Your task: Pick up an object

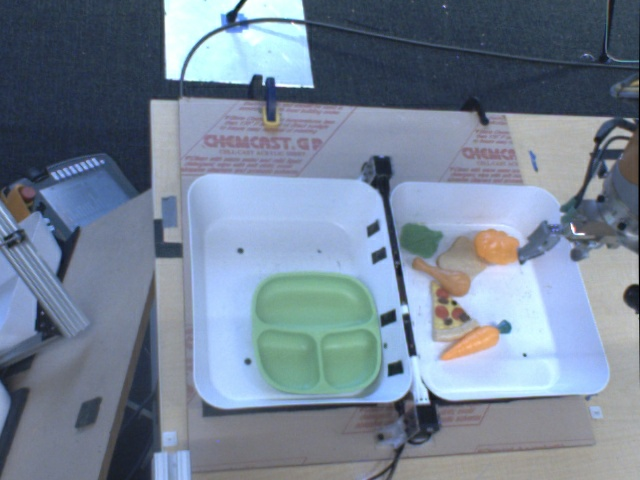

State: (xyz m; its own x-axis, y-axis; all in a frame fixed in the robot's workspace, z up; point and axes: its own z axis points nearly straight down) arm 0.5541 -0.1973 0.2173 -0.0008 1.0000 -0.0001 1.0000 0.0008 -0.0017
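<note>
Bench: a tan board under two shallow white bins set side by side, with printed cardboard showing beneath them at the top.
Left bin: fills the centre-left of the frame and holds one item.
Green tray: a divided plate with three compartments, lying flat in the lower right part of the left bin, near the divider between the bins.
Right bin: fills the centre-right of the frame and holds the toy food, grouped in its left and middle part.
Green leafy piece: upper left of the right bin, close to the divider.
Orange round piece: upper middle of the right bin, resting against the bread slice.
Bread slice: tan, just left of the orange round piece and touching it.
Drumstick: brown-orange, below the bread slice, lying at a slant.
Pizza slice: below the drumstick, pale with red spots, pointing up the frame.
Carrot: lowest of the group, orange with a small green tip at its right end, lying at a slant.
Arm: enters from the right edge of the frame, at the height of the right bin's upper rim.
Gripper: over the upper right of the right bin, just right of the orange round piece and apart from it; nothing sits between its fingers, and whether they are parted or closed cannot be made out.
</note>
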